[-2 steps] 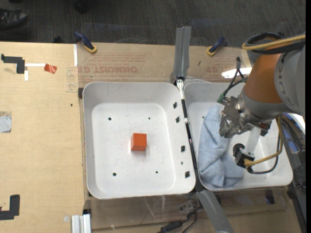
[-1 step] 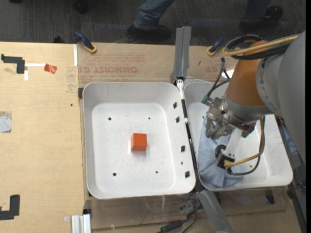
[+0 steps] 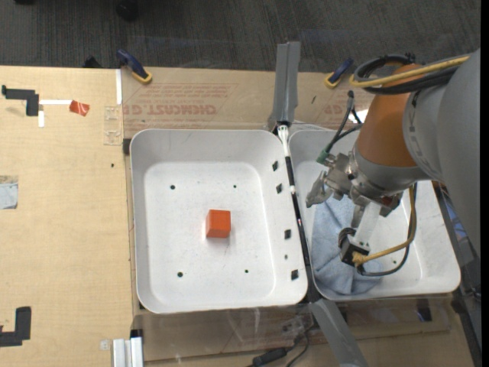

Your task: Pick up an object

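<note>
The desk (image 3: pixel 61 228) carries two white bins side by side. The arm (image 3: pixel 397 136) reaches over the right bin (image 3: pixel 435 260), which contains a crumpled blue-grey cloth (image 3: pixel 327 245). The end effector (image 3: pixel 330 186) is positioned above the cloth; whether it is released or clenched cannot be determined. An orange cube (image 3: pixel 218 224) rests near the centre of the left bin (image 3: pixel 176 159).

The block (image 3: pixel 218 224) is orange-red, its bin (image 3: pixel 164 235) white, the cloth (image 3: pixel 327 245) pale blue.

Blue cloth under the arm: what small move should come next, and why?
Probably lower the tool straight down onto the blue cloth: it hangs over that cloth, the nearest thing, while the orange block lies off in the left bin.
</note>
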Motion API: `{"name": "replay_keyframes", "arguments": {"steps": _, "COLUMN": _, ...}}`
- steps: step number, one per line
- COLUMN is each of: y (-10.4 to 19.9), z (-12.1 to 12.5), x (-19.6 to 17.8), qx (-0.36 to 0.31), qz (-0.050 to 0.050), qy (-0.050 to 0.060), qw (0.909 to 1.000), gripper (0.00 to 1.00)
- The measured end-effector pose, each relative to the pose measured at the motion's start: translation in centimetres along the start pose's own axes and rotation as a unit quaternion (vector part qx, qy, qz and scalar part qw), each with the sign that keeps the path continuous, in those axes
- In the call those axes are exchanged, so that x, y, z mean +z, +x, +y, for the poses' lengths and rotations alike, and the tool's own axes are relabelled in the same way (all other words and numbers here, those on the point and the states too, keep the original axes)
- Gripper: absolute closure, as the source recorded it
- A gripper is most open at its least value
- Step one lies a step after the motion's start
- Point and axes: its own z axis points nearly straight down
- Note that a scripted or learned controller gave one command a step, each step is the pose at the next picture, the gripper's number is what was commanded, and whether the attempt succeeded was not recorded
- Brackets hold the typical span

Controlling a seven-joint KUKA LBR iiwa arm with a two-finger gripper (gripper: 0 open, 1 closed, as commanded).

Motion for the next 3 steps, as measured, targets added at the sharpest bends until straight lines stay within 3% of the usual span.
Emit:
{"name": "replay_keyframes", "arguments": {"steps": 1, "y": -3.6, "z": -2.8, "x": -2.8, "qx": -0.028, "qz": 0.0, "qy": 0.0, "qw": 0.9996, "gripper": 0.0}}
{"name": "replay_keyframes", "arguments": {"steps": 2, "y": 1.7, "z": 6.7, "x": 0.0, "qx": -0.055, "qz": 0.0, "qy": 0.0, "qw": 0.9985, "gripper": 0.0}}
{"name": "replay_keyframes", "arguments": {"steps": 3, "y": -1.0, "z": -0.7, "x": 0.0, "qx": 0.11, "qz": 0.0, "qy": 0.001, "qw": 0.994, "gripper": 0.0}}
